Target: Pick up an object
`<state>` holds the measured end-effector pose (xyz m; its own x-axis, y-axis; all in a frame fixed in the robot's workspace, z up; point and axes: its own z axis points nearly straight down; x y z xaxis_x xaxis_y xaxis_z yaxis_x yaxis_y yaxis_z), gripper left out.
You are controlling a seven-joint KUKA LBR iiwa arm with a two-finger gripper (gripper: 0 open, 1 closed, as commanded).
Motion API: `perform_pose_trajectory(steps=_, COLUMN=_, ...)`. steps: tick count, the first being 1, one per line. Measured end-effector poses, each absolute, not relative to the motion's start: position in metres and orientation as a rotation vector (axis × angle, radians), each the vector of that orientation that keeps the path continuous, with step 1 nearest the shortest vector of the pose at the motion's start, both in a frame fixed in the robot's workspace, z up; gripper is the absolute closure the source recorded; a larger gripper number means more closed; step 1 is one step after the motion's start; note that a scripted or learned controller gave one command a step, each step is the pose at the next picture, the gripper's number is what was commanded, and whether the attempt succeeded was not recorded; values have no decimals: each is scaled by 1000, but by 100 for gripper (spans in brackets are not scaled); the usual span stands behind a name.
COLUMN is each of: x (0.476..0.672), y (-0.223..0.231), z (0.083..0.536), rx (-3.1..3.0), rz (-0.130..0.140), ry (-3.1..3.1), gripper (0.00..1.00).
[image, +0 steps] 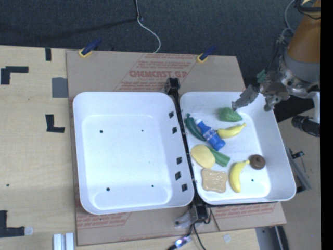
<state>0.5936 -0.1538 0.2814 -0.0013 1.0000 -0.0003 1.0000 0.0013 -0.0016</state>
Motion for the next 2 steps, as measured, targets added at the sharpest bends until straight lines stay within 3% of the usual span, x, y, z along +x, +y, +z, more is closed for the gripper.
perform_pose_trajectory(steps=1, x=543, y=-165, z=145, rx=-2213, rz=15, ry=-2208, gripper=0)
perform_pose_trajectory(steps=2, x=592, y=-179, z=106, rx=-2240, rz=-16, ry=-2235, gripper=0)
